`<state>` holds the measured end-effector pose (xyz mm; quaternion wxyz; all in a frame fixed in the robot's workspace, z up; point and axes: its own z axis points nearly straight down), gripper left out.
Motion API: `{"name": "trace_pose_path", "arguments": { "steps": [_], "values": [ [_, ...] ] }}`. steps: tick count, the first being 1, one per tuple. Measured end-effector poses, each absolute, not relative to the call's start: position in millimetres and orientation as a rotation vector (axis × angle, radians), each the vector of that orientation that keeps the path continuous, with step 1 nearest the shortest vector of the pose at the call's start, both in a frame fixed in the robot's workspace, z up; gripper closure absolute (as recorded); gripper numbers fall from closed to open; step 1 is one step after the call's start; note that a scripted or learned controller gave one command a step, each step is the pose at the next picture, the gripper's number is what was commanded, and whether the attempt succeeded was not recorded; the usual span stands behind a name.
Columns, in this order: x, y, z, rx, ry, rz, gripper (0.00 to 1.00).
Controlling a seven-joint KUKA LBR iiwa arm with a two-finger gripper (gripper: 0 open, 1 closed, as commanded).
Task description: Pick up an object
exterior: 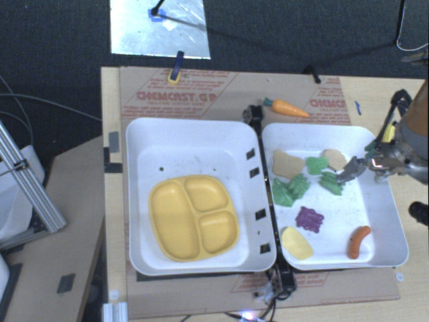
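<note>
Robotics lab test bench, not a home or kitchen: two white bins (194, 129) sit on a board (228, 89) printed with a maker's name, laid on a plain wooden table (80, 180) over dark carpet (53, 25). Aluminium framing (27, 180) and loose cables (40, 106) run along the left. The food in the right bin (385, 213) is plastic toys, e.g. a carrot (287, 108) lying on the board.

Green toy pieces (305, 180), a tan slice (288, 164) and a purple piece (310, 219) crowd the right bin's (385, 210) left half, leaving bare floor toward its right wall, above the sausage (358, 241).
</note>
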<state>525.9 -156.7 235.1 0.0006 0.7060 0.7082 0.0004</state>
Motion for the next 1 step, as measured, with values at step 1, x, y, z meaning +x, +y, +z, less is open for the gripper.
{"name": "trace_pose_path", "arguments": {
  "steps": [1],
  "values": [
    [482.4,-209.0,110.0,2.233,2.220,-0.008,0.00]
  ]
}}
